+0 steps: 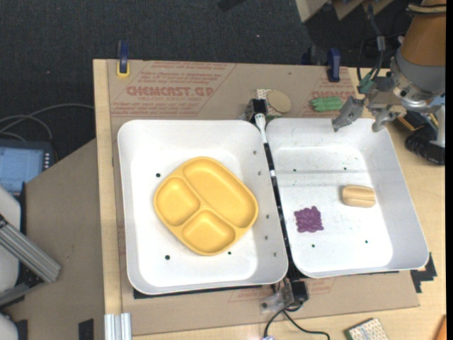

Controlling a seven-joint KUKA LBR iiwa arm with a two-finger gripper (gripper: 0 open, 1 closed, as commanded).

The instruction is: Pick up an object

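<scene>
- The two-finger gripper [362,115] is seen at the far rim of the right-hand shallow white bin [396,257], carried by the grey arm with its orange band [427,35] reaching in from the right.
- Its two fingers are spread apart, with nothing between them; no object is held.
- Two candidate objects lie on the floor of the right-hand bin: a tan, rounded bread-like block [358,195] toward the right wall, and a small purple bunch resembling toy grapes [308,219] nearer the middle divider. They are set near one another but apart.
- Both are well apart from the gripper, which stands at the bin's far edge, apparently raised above the floor.
- A yellow plastic divided plate with three compartments [205,205] rests in the left-hand shallow white bin [134,211], untouched.
- A small green object [326,104] lies outside the bins on the brown board [177,87], just beyond the gripper.
- As judged from this, the task is at its very start: no grasp is made, and approach, descent, closing and lifting are all left to be done.
</scene>
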